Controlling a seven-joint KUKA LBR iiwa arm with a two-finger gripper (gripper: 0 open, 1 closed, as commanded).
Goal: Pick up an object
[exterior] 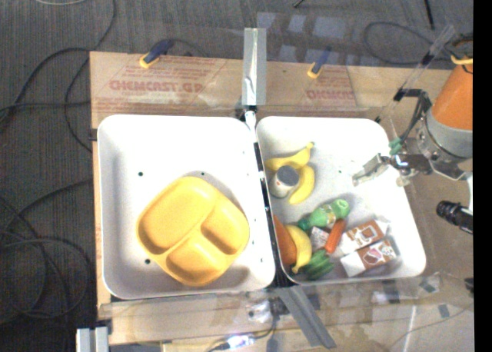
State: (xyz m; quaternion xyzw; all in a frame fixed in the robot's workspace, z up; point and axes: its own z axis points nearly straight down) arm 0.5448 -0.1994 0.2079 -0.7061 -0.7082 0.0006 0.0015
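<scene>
Objects are lying heaped in the right bin (400,262), crowding its near half. Nearest the camera, two small cartons (369,247) with brown and white printed faces are sitting side by side at the near right corner, boxy and flat-sided. Just left of them a slim orange carrot (334,237) is leaning across the pile, touching a green bottle (324,214) with a glossy label. By the near left wall a rounded orange fruit (285,244), a short yellow piece (300,244) and a dark green vegetable (317,265) are pressing together.

Across the divider, the left bin (123,158) is holding a smooth yellow plastic tray (194,229), rounded at the corners and split into three compartments, sitting a little tilted toward the near side.

Further back in the right bin, curved yellow bananas (300,170) are curling around a small grey-topped cup (287,177).

Over the bin's far right rim, the gripper (369,170) is hanging above bare white floor, well apart from the pile, with nothing between its metal fingers; whether they are apart or together, I cannot tell. Behind it the orange band (453,101) is glowing.
</scene>
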